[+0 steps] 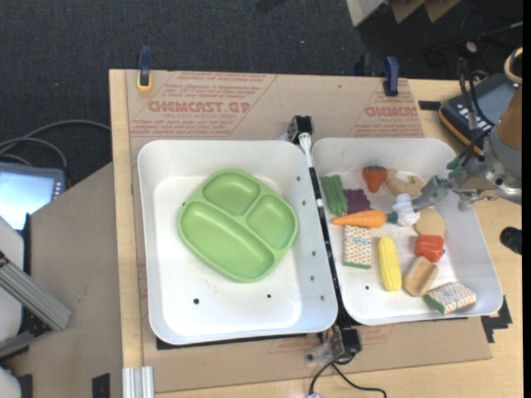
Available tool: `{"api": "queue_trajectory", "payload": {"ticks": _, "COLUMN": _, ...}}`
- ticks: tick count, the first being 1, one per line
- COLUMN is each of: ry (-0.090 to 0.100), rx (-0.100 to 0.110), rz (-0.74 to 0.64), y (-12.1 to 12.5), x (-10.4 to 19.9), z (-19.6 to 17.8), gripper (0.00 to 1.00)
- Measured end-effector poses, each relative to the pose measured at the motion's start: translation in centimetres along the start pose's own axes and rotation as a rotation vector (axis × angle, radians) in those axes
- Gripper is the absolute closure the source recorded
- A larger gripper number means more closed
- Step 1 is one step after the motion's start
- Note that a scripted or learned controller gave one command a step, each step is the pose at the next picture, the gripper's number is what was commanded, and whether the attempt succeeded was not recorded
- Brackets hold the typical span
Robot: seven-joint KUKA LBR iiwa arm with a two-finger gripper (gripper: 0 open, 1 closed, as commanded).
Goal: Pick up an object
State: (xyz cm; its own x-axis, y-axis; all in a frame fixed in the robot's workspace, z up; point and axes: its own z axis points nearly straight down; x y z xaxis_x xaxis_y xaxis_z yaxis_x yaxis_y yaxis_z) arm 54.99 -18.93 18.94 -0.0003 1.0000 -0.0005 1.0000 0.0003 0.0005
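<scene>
Two shallow white plastic bins sit side by side on a cardboard-covered bench (207,98) w/ red print. The left white bin (162,305) holds a light-green plastic divided plate (238,225), three compartments, lying flat near the bin's middle, slightly rotated. The right white bin (477,247) holds a scatter of toy food. At its left side a dark-green bean-like piece (334,194) lies just beside a small purple piece (358,199); below them an orange toy carrot (361,219) lies roughly crosswise. Under the carrot sits a speckled rectangular packet w/ green edge (358,246), and just right of it a yellow toy corn cob (388,263) lies lengthwise. Toward the far wall a red strawberry-like piece w/ green top (375,178) sits near a pale tan lump (404,183). Further right: a tan rounded piece (431,223), a red pepper-like piece (430,247) below it, a brown bun-shaped piece (420,277) and a wrapped sandwich-like block (450,298) near the front right corner. The grey arm comes in from the right edge, and its gripper (412,210) is low over the bin's centre-right, approx. between the carrot tip and the tan rounded piece, by a small white-and-teal item (406,215). Can't tell how far the gripper is open, nor whether it has hold of anything. Blue clamps (390,76) pin the cardboard at the far edge.
</scene>
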Motion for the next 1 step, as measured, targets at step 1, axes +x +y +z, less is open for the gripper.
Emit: {"api": "queue_trajectory", "payload": {"ticks": 1, "ry": 0.003, "rx": 0.005, "rz": -0.004, "y": -0.91, "x": 4.96, "z": 11.02, "gripper": 0.00}}
